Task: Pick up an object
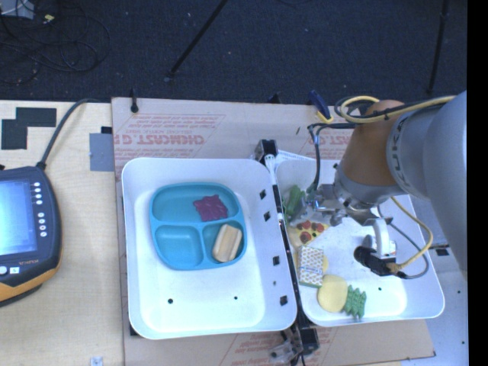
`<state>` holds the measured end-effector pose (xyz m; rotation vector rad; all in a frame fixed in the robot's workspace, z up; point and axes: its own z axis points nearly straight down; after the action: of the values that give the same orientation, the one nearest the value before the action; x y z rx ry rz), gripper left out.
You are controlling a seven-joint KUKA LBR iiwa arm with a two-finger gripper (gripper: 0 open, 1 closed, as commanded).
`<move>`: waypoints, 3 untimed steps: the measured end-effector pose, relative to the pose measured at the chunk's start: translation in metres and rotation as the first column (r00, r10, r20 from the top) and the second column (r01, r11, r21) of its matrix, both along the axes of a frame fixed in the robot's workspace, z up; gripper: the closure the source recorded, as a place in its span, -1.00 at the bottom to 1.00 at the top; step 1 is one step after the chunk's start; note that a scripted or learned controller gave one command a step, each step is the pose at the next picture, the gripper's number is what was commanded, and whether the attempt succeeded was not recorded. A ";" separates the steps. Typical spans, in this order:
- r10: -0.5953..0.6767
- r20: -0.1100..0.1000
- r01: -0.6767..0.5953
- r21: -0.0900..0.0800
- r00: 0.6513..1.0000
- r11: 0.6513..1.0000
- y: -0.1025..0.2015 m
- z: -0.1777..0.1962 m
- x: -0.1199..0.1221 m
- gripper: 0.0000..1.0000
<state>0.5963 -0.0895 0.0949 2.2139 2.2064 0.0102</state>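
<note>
Arm's gripper [324, 204] lowered into right bin [427, 300], its open or closed state not discernible, pizza slice toy [309, 230], green toy [293, 200], waffle piece [311, 265], yellow lemon [332, 293] crowded beside it, blue divided plate [179, 242] set in left bin [152, 311].

Blue divided plate [177, 244], maroon piece [210, 206], tan bun [226, 242], yellow lemon [332, 293].
</note>
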 end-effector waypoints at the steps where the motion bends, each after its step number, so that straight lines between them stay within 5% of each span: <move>1: 0.001 0.005 -0.001 0.003 1.000 1.000 0.001 0.000 -0.015 -1.00; 2: -0.003 0.007 0.003 0.000 1.000 1.000 0.004 0.000 -0.035 -1.00; 3: 0.001 -0.017 -0.001 0.006 1.000 1.000 -0.011 0.033 -0.020 -1.00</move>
<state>0.5766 -0.1008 0.1275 2.2242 2.2197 -0.0015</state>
